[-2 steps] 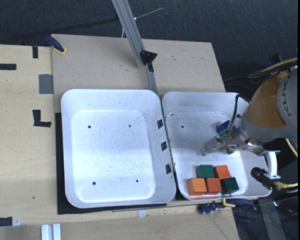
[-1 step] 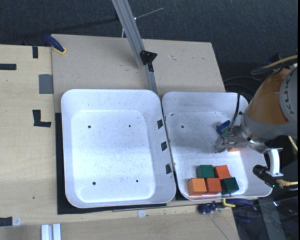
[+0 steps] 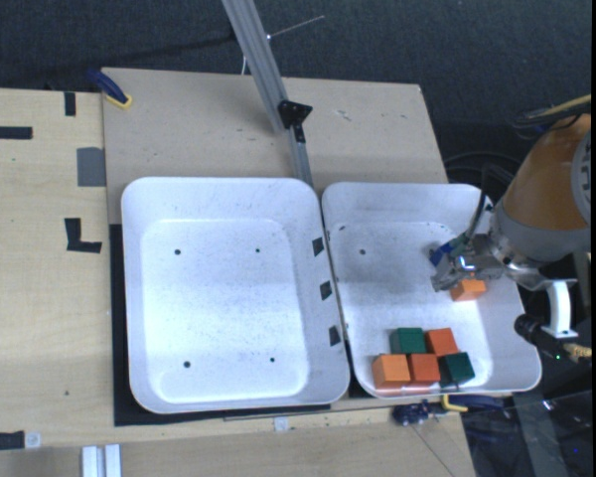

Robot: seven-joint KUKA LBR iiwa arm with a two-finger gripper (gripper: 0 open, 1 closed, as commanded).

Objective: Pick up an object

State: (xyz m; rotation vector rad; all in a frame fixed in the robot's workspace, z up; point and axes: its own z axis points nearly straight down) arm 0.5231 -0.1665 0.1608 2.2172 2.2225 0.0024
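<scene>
Orange block (image 3: 468, 289) sits in the right bin (image 3: 397, 207) near its right wall, touching or just under the gripper (image 3: 457, 269); you cannot tell here whether the gripper has closed on it. Likely light, rigid and smooth-faced, so grip it across two opposite flat sides. More blocks (image 3: 422, 356), orange and green, cluster at the bin's near edge.

The hand (image 3: 455, 269) partly hides an orange block (image 3: 468, 289) (grip unclear).
</scene>
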